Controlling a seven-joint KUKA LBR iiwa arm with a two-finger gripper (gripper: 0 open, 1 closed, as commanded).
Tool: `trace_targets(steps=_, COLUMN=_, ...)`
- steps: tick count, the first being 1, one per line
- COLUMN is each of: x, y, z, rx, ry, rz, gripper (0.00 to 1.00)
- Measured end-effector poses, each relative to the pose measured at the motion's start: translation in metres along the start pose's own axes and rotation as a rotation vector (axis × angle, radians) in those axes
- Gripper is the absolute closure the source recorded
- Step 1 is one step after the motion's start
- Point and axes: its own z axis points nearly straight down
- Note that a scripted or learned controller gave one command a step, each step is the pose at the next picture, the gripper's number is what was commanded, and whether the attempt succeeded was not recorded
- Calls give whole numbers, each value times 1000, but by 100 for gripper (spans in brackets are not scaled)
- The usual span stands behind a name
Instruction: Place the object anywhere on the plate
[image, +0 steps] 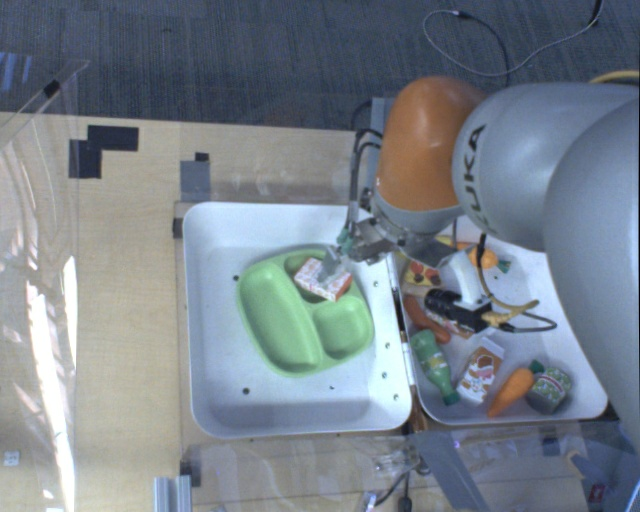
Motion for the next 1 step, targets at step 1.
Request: trace_targets(steps=1, x=22, y=-23, z=0, rx=2, ry=1, rz=138, gripper=0)
